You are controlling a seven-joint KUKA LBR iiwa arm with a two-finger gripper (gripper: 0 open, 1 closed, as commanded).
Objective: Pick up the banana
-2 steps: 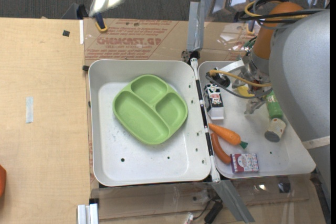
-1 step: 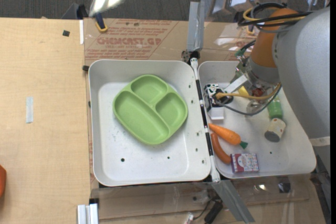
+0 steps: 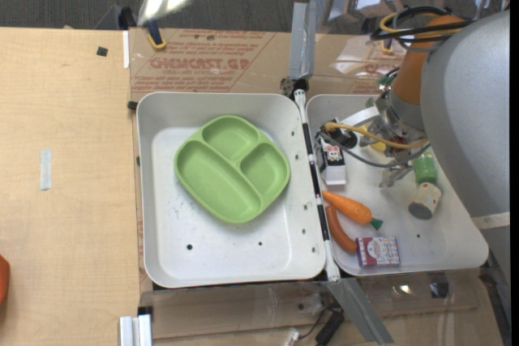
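The banana [image 3: 375, 141] is a thin yellow curve lying in the right bin [image 3: 454, 243], near its far side and partly under the arm's wrist. My gripper [image 3: 394, 174] hangs low over the bin just in front of the banana. Its grey fingers [image 3: 383, 181] are spread open with nothing between them. The arm's large grey body covers the bin's right side and the banana's right end.
The right bin also holds a carrot [image 3: 350, 207], a red sausage [image 3: 340, 235], a pink box [image 3: 378, 252], a green cylinder [image 3: 424, 168], a tan cylinder [image 3: 425, 199] and a black-and-white item [image 3: 332, 155]. A green divided plate [image 3: 233, 168] lies in the left bin [image 3: 162, 255].
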